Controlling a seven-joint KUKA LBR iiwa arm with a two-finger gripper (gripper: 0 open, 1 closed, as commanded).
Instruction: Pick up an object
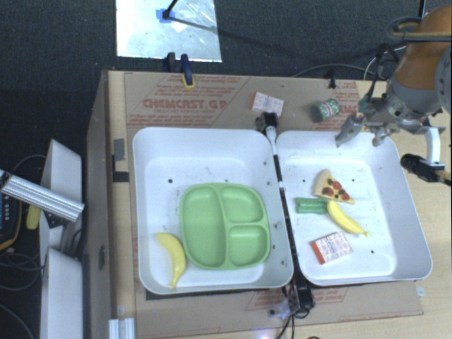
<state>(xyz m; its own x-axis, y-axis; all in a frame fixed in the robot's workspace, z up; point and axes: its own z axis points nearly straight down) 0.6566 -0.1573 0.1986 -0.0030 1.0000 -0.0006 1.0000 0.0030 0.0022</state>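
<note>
Brown cardboard sheeting covers the bench (212,101), with two shallow white bins side by side on it. My arm (424,55) enters from the right, orange band up, wrist angled down over the far rim of the right bin (406,189). My gripper (364,135) hangs above that rim, its two fingers spread apart with nothing between them. Right bin: a flat pizza slice (332,187), triangular, with red dots; a curved yellow banana (346,219); a green stick (309,205); a small red-and-white packet (331,247). Left bin (152,154): a smooth green divided plate (224,224), a second banana (173,258) touching its near-left edge.
</note>
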